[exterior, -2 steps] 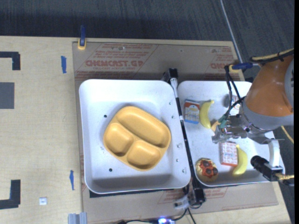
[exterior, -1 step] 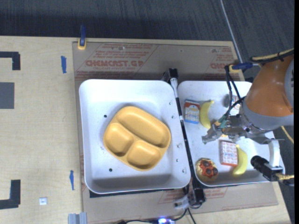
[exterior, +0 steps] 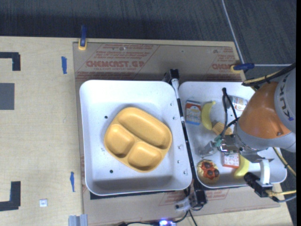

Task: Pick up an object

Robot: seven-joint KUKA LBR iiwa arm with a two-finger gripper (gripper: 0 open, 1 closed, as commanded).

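In the right bin the arm reaches down from the right, its orange band over the bin's middle, and the gripper hangs low among the small things there; whether it is spread or pinching anything cannot be told, since the wrist and cables hide it. Just left of it lie a small red-and-white carton and a banana side by side. Near the bin's front edge sits a round dark-and-red item, with a red-and-white packet and a yellow piece just beside it. The left bin holds a yellow three-part tray.
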